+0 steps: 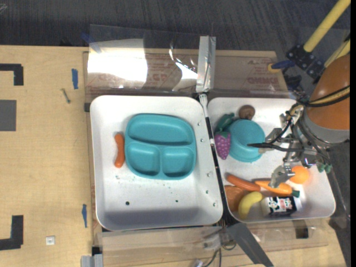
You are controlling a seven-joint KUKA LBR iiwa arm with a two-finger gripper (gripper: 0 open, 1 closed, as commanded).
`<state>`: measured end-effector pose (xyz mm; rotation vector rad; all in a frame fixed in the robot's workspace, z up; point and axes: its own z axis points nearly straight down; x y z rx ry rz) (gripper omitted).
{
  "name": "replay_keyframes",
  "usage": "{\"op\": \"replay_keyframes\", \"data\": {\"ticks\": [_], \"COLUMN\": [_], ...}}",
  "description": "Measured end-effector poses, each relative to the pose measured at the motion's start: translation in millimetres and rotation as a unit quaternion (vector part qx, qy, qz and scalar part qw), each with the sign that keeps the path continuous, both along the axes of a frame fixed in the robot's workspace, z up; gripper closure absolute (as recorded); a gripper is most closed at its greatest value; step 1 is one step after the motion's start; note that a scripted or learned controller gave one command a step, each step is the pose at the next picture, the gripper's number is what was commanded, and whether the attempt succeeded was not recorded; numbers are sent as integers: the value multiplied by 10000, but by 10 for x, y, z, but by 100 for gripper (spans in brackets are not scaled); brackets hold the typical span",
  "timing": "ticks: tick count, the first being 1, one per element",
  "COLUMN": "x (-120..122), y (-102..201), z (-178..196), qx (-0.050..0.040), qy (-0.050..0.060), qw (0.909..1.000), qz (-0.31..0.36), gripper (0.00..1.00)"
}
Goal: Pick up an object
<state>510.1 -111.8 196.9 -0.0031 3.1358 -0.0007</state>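
Observation:
The right bin point(327, 200) holds a teal bowl point(246, 139), purple grapes point(222, 144), a green leafy piece point(225, 120), a brown ball point(247, 112), a long carrot point(251, 183), a yellow banana point(250, 202), an orange fruit point(302, 174) and a small cow-patterned bottle point(281, 204). My gripper point(282, 176) hangs low over this bin's right half, just left of the orange fruit and above the carrot's right end. The wrist and cables hide the bin's right wall.
In the left bin point(105, 166) lies a teal divided plate point(160, 145), with an orange sausage-shaped piece point(119, 149) beside its left edge. A clear plastic sheet point(144, 65) stands behind the bins. A metal divider point(206, 65) rises between them at the back.

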Motion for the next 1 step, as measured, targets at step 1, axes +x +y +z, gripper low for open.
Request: {"op": "replay_keyframes", "data": {"ticks": [1], "x": [-95], "y": [-139], "z": [-892], "qx": [-10], "qy": [-44], "qw": [9992], "qz": [403], "gripper": [0]}}
